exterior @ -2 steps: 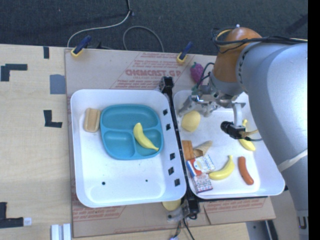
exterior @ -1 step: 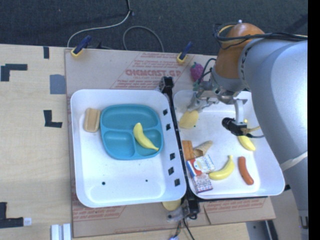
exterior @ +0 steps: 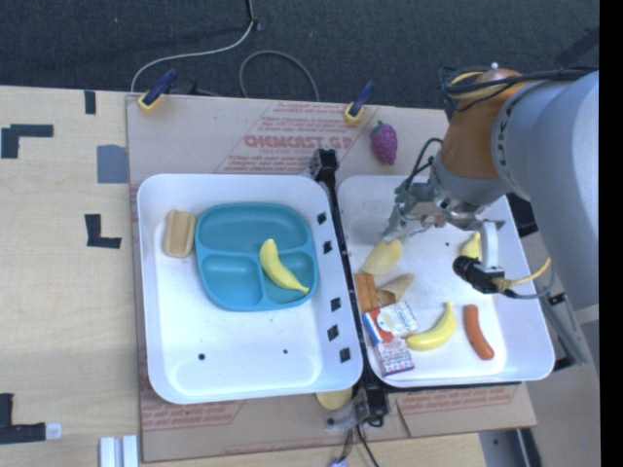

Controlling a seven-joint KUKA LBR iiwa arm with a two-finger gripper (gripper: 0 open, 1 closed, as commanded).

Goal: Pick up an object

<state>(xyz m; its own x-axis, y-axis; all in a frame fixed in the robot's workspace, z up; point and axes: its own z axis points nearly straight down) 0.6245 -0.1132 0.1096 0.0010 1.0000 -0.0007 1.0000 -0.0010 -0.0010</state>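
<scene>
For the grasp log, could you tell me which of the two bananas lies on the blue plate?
The banana in the left bin, on the blue plate; the other banana lies on the right bin's floor.

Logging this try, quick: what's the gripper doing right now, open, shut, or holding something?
Gripper: cannot be told; it hangs over the right bin, just above a pale yellow piece of food.

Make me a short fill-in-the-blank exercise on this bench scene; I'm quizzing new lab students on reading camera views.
1. The banana in the left bin lies on a blue ____.
2. The purple grapes sit on the cardboard, outside both ____.
3. In the right bin, the red sausage lies just right of a second ____.
4. The gripper hangs over the ____ bin.

Missing words: plate; bins; banana; right
</scene>
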